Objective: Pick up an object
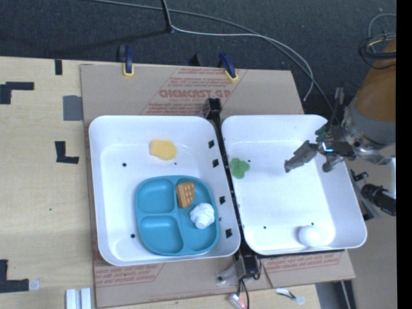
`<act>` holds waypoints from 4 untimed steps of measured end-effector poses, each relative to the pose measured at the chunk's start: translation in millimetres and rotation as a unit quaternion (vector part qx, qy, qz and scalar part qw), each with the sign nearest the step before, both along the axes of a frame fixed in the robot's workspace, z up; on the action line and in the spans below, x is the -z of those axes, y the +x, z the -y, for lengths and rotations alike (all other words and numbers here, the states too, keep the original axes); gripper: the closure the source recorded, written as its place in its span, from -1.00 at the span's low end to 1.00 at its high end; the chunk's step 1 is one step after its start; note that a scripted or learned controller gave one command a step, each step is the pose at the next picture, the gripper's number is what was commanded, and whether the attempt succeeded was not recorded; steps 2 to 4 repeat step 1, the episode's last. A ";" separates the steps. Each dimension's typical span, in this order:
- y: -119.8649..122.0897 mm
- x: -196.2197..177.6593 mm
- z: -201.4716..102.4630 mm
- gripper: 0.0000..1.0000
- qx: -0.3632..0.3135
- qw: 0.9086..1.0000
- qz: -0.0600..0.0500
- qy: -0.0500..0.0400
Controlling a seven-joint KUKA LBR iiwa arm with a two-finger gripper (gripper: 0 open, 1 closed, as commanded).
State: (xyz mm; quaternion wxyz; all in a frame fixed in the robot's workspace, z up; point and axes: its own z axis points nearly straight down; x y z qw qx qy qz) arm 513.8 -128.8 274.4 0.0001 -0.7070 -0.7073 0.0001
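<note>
Left bin (103,172): yellow piece (163,149) on open floor, blue divided tray (151,227) holding waffle piece (185,194) and white lump (203,215). Right bin (335,201): green object (239,167) by left wall, broad bare middle, white ball (313,235) near front rim. Gripper (312,161) at right edge, fingers spread, nothing between.

A robotics lab bench: two white bins (270,131) on a cardboard sheet (187,92) clamped at twelve o'clock, loose cables (257,37), tape marks (19,90) at nine o'clock, grey arm (376,108) at three o'clock
</note>
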 end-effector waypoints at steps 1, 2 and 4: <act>68.1 -30.0 -39.7 -1.00 -0.002 1.000 0.001 0.000; 68.1 -30.0 -39.7 -1.00 -0.002 1.000 0.001 0.000; 68.1 -30.0 -39.7 -1.00 -0.002 1.000 0.001 0.000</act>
